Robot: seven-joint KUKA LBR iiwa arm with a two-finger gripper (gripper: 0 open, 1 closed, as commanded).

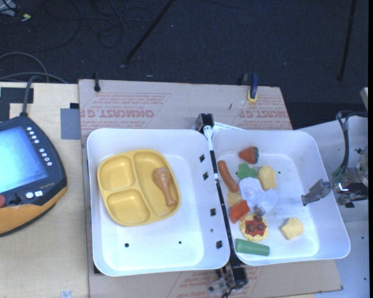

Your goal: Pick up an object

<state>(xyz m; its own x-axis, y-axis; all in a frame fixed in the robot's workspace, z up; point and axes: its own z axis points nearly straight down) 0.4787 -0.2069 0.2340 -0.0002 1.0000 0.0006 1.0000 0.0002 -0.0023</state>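
The right bin holds several toy foods: a strawberry, a sausage, a green piece, a corn cob, a clear plastic piece, a small pizza, a yellow chunk and a green cucumber. My gripper reaches in over the right rim of this bin, right of the pile and apart from it. The nearest object is the yellow chunk, below and to its left. Nothing is seen held.
The left bin bears a yellow divided plate with a chicken drumstick in its right compartment. A teach pendant lies at the far left. A blue clamp stands on the cardboard's back edge.
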